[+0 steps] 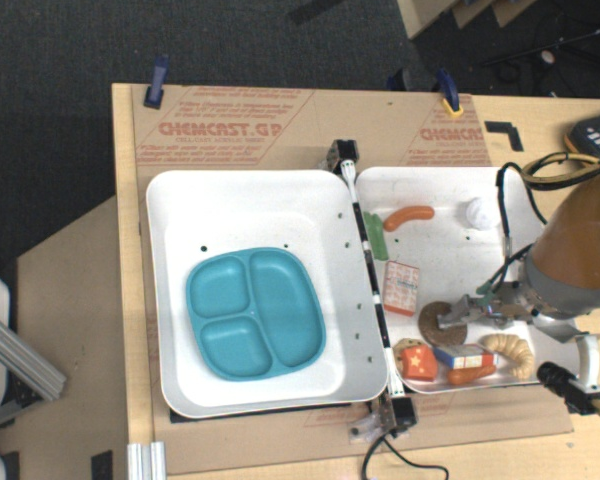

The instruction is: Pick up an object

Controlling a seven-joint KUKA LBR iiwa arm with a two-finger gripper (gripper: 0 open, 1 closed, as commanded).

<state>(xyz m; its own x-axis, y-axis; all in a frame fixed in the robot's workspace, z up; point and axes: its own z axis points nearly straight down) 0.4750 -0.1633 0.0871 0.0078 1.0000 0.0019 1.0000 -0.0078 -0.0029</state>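
White and shallow, the right bin holds an orange hot-dog-shaped toy, a small white cap, a printed card packet, a brown round disc, an orange-and-white box, a red-and-blue packet and a tan croissant-shaped piece. Low over the bin's near right part, just beside the brown disc, the grey arm's end effector hangs; whether it is spread or pressed together I cannot tell. On the counter, the left white bin carries a teal plastic tray with three compartments.

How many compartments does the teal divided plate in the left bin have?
3. The teal divided plate has two compartments along its far side, one at upper left and a longer one down the right, plus one at the near-left corner. None looks hidden.
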